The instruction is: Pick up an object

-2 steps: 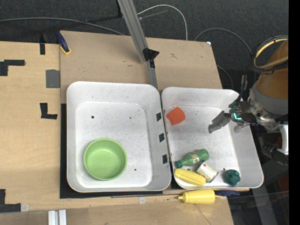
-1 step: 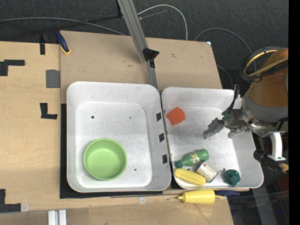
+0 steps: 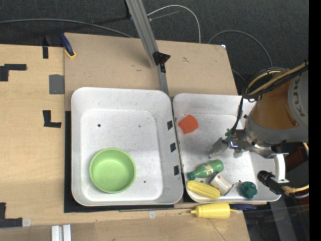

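The right bin holds an orange block near its back left. Along its front lie a green bottle, a yellow corn cob, a small white cylinder and a dark green lump. My gripper hangs over the middle of this bin, above and to the right of the bottle and to the right of the orange block. Its fingers are spread open, with nothing between them.
A green bowl sits in the front left of the left bin. A yellow object lies on the bench just outside the right bin's front rim. A grey pole slants over the back of the bench.
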Robot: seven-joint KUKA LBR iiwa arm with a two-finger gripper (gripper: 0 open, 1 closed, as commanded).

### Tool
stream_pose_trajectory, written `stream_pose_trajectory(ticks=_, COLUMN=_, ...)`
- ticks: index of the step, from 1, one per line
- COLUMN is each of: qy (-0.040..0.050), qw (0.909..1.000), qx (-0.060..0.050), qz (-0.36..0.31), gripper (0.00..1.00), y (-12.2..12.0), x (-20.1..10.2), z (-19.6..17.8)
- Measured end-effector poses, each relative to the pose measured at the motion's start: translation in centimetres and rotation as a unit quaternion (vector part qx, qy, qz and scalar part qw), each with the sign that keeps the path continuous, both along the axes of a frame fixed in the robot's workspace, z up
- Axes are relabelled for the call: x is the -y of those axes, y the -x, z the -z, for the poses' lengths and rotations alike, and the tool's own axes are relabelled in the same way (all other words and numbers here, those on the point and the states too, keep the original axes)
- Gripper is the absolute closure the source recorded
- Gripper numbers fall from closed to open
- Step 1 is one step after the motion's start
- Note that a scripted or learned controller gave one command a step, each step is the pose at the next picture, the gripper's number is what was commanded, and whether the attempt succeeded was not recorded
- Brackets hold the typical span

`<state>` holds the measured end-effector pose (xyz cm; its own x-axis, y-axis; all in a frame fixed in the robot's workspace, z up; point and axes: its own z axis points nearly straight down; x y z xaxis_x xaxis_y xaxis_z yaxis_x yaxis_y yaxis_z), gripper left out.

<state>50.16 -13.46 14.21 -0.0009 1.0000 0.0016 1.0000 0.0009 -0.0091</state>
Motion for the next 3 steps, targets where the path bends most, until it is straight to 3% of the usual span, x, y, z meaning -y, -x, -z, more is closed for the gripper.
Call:
stream_pose_trajectory(ticks=1, qy=0.0011, qw=1.0000, qx=0.003, qz=0.000, gripper=0.00, y=0.1, x=-0.1, z=5.3)
stream_pose_trajectory(ticks=2, qy=-0.0001, qw=1.0000, qx=0.002, qz=0.000, gripper=1.00, y=0.1, x=-0.1, z=4.1)
stream_pose_trajectory(ticks=3, qy=0.0013, qw=1.0000, qx=0.006, qz=0.000, gripper=1.00, y=0.4, x=0.5, z=-1.8)
